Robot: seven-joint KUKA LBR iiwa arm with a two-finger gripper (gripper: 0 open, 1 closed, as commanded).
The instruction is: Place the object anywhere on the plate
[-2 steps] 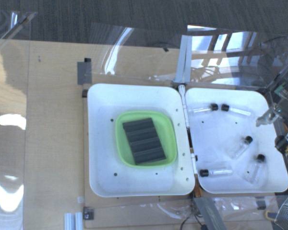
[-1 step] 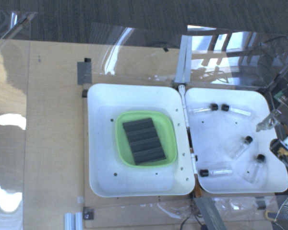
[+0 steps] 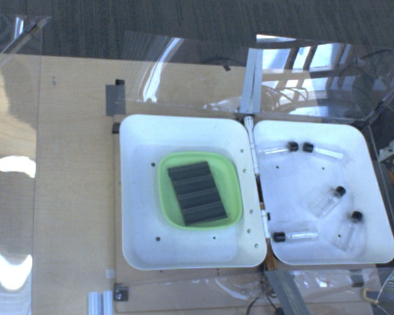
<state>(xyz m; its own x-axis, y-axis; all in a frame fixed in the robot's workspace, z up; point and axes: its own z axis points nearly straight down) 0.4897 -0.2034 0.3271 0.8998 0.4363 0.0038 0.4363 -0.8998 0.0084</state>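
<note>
The worktop (image 3: 65, 176) carries two shallow white bins side by side. The left bin (image 3: 134, 241) holds a green plate (image 3: 231, 176) at its centre. A dark ribbed block (image 3: 196, 193) lies on the plate, tilted toward 11 o'clock. The right bin (image 3: 374, 248) holds five clear vials with black caps (image 3: 295, 235), scattered from 11 o'clock round to 6 o'clock.

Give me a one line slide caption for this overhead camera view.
Dark ribbed block lying on green plate in left bin; five clear black-capped vials scattered in right bin.
</note>
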